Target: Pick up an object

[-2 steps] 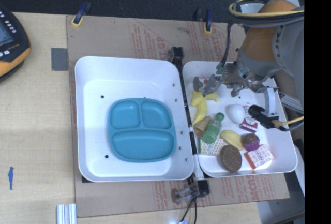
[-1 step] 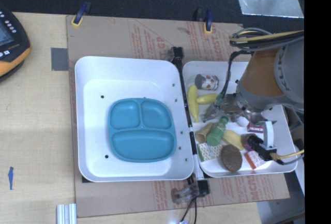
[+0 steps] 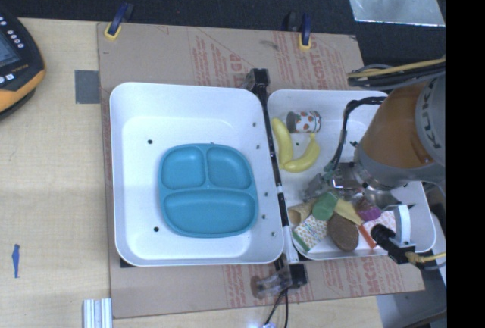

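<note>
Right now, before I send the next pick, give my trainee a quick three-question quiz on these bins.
1. True or false: the blue divided plate lies in the left bin.
2. Which fruit lies near the right bin's left wall? A) apple B) banana C) orange
3. Fill in: the arm is over the ____ bin.

Key: 1 true; 2 B; 3 right.

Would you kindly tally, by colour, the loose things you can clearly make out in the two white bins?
Blue: 1, the divided plastic plate in the left bin.
Yellow: 2, the curved toy bananas in the right bin.
Green: 1, a small block.
Brown: 1, an oval piece.
Total: 5; others are partly hidden under the arm.
</note>
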Controlling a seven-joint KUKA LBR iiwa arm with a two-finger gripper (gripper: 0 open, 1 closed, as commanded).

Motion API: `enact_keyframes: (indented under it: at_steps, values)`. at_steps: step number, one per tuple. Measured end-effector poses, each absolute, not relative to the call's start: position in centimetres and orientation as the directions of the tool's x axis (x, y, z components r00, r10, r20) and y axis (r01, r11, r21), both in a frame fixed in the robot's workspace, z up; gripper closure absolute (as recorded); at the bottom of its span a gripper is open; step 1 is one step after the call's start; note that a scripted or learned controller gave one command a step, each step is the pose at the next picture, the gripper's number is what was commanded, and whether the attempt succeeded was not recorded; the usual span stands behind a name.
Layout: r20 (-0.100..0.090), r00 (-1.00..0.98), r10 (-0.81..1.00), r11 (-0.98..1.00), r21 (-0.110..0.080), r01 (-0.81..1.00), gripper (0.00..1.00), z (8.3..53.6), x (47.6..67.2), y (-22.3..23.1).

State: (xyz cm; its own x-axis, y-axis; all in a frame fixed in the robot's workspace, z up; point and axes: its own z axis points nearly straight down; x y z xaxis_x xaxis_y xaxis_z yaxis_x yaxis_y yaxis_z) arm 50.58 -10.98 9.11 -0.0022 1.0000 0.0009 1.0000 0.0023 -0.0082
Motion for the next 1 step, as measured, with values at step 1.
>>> enact_keyframes:
  at_steps: [1]
  values:
    - [0.000,-0.006,1.000,0.006,-0.006,1.000,1.00,10.19,50.81,-11.01]
